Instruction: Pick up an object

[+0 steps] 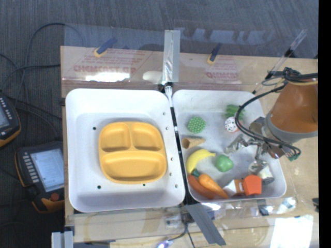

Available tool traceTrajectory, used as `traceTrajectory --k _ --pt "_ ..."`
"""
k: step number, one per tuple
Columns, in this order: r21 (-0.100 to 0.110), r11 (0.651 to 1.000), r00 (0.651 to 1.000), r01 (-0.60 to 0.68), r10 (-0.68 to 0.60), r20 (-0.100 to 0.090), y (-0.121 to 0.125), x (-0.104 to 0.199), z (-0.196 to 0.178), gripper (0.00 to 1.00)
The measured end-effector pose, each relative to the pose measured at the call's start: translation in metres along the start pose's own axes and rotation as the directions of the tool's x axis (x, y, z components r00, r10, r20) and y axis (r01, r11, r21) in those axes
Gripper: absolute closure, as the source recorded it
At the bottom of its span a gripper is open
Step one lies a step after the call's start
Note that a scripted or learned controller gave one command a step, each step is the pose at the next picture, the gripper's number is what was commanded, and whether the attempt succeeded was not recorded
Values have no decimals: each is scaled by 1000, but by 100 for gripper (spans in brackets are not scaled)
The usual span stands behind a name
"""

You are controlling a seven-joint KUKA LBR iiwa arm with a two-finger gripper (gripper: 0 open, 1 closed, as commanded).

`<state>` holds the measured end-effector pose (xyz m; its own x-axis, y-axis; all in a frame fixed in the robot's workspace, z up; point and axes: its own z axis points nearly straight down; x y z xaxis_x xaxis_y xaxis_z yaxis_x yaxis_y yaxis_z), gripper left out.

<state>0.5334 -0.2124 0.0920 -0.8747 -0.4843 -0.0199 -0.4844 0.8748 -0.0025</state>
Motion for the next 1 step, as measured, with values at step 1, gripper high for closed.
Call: traceTrajectory --k 1 --pt "4 1000 1000 -12 12 -7 31 -72 2 0"
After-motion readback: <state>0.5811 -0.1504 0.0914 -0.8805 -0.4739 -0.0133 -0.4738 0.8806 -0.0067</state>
